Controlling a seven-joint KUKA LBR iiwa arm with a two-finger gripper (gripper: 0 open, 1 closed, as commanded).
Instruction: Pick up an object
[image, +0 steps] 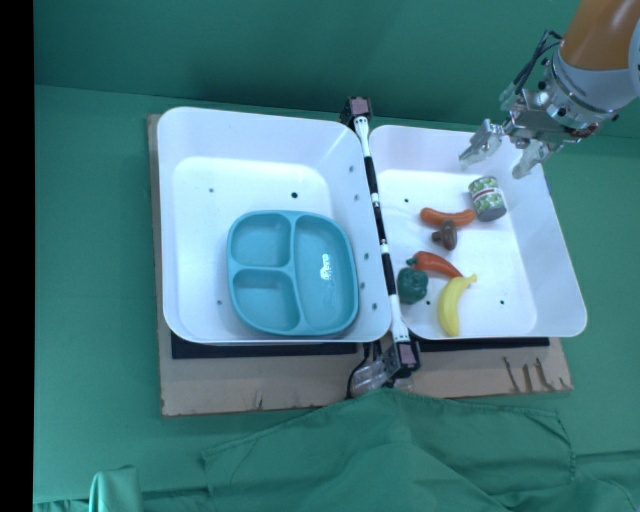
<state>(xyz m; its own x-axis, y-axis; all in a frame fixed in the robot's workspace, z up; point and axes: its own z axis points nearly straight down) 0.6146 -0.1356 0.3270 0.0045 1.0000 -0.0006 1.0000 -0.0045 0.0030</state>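
Observation:
My gripper (504, 154) hangs open above the far edge of the right bin (560, 300), with nothing between its fingers. Just below it, a small green-labelled can (487, 198) lies in the bin. To the can's left sits an orange carrot (447, 216), with a brown lump (446, 236) beneath it. Nearer the front lie a red chili pepper (434, 263), a dark green bell pepper (412, 285) and a yellow banana (452, 304).
The left bin (200, 140) holds a teal three-compartment plate (292, 272). A black-and-white rod (374, 200) runs along the seam between the bins. Green cloth (380, 450) bunches at the bench's front edge.

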